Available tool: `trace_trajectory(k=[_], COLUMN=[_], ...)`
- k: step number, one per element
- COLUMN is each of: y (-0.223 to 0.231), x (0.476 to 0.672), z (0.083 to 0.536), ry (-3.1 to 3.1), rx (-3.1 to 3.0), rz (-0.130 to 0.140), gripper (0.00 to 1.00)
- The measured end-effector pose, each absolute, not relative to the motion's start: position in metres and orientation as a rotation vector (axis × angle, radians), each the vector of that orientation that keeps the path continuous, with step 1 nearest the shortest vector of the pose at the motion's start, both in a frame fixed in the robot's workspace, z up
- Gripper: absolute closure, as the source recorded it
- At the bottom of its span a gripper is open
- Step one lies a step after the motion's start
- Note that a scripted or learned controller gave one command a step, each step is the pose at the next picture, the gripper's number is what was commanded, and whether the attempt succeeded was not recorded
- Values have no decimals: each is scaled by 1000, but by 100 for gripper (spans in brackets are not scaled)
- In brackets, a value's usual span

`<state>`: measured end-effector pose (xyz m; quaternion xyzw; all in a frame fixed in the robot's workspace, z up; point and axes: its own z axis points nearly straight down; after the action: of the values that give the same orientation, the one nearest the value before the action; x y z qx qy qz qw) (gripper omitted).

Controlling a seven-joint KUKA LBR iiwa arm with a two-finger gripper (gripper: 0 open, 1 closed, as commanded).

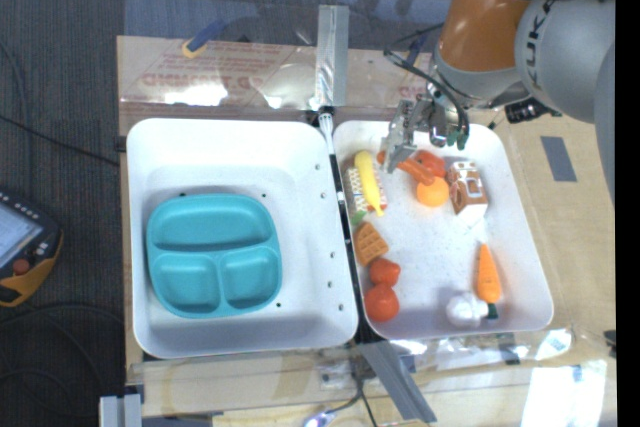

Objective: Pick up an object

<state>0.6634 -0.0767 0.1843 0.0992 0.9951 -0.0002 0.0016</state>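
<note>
The pincer [412, 141] hovered over the right bin's [520, 215] far end beside the toy banana [369, 183], its state indiscernible, with nothing yet lifted.

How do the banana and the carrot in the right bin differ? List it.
The banana is yellow; the carrot is orange with a green end. The banana lies by the bin's left wall near the back; the carrot lies toward the front right. Both are elongated toy foods lying flat, roughly front to back.

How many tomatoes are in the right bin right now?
2. One tomato lies just below the waffle by the bin's left wall; the other tomato sits directly below it, near the bottom-left corner. More could be hidden under the gripper.
</note>
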Motion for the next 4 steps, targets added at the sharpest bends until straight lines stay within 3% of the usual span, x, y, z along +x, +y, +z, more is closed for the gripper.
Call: trace_trajectory(k=[1, 4], y=[-81, -82], x=[641, 644], z=[228, 254], ry=[3059, 3054], rx=[706, 701], rz=[-2, -17], gripper=[100, 100])
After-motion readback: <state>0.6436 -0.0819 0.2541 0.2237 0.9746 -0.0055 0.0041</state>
